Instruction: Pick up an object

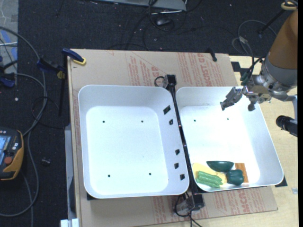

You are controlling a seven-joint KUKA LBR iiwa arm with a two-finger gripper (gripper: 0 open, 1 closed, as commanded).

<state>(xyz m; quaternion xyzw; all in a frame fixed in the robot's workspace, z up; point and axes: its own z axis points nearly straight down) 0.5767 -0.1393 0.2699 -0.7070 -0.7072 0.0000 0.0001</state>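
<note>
The tabletop (142, 63) is a tan board with red print, carrying two shallow white bins side by side. The left bin (90, 141) sits toward nine o'clock, with only small dark dots marking its floor. The right bin (265, 141) sits toward three o'clock and holds a cluster of small things in its corner at about five o'clock. Among them, a dark green bowl-shaped piece (220, 165) lies over a pale yellow piece (200, 168); a light green ridged object (209, 178) lies just at seven o'clock from the bowl piece; a teal object (235, 177) rests beside an orange-brown block (241, 167). The arm enters from two o'clock, its gripper (232, 99) hanging over the right bin's far edge, well apart from the cluster. I cannot tell whether it is released or clenched; nothing shows in it.
</note>
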